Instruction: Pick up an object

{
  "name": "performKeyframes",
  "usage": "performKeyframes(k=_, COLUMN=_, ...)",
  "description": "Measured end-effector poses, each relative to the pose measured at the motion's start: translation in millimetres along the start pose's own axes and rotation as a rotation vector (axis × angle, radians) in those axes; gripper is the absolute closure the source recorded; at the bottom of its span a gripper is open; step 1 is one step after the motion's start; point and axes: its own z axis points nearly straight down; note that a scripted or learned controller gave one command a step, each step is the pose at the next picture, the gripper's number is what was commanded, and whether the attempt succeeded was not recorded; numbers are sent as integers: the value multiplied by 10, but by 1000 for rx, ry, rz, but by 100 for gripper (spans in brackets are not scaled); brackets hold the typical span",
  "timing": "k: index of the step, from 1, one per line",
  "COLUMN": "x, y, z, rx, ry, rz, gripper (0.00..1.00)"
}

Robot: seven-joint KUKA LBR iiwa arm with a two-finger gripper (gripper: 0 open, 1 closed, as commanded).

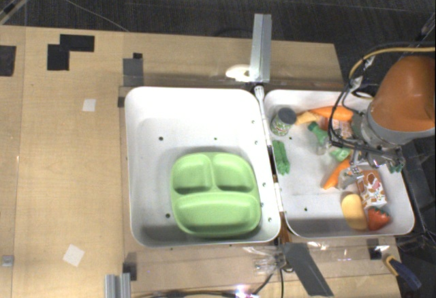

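The wooden counter (61,174) carries two shallow white bins side by side; the left bin (146,126) is the larger to the eye and holds a green divided plate (214,193) lying flat toward its near side, three compartments facing up; the right bin (306,211) holds a scatter of small things. The grey arm with its orange band (407,95) reaches in from the right and hangs over the right bin's far-right part; the gripper (360,153) sits below the band among dark cables, low over the clutter, and whether it is open or closed cannot be told from here, nor whether anything is in its grasp. Of the objects to pick: a small carton with a brown-and-white picture (372,189) lies near the right wall; just below it a yellow round fruit (353,211) touches a red strawberry-like piece (379,219) in the near-right corner; an orange carrot (334,175) lies tilted just left of the carton; a green strip (280,157) lies along the left wall; a small can (282,119) stands upright in the far-left corner; a green piece (319,134) and an orange piece (332,114) sit beside it, partly under the arm.
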Motion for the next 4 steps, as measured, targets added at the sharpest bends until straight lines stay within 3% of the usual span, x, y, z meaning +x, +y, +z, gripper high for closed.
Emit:
performKeyframes(k=1, x=707, y=195, z=-22, rx=0, ry=1, rz=48, gripper=0)
performKeyframes(k=2, x=607, y=436, z=-30, rx=6, ry=-4, rz=-174, gripper=0)
performKeyframes(k=3, x=32, y=232, z=-7, rx=0, ry=-1, rz=-123, gripper=0)
performKeyframes(k=4, x=591, y=408, z=-25, rx=0, ry=-2, rz=-141, gripper=0)
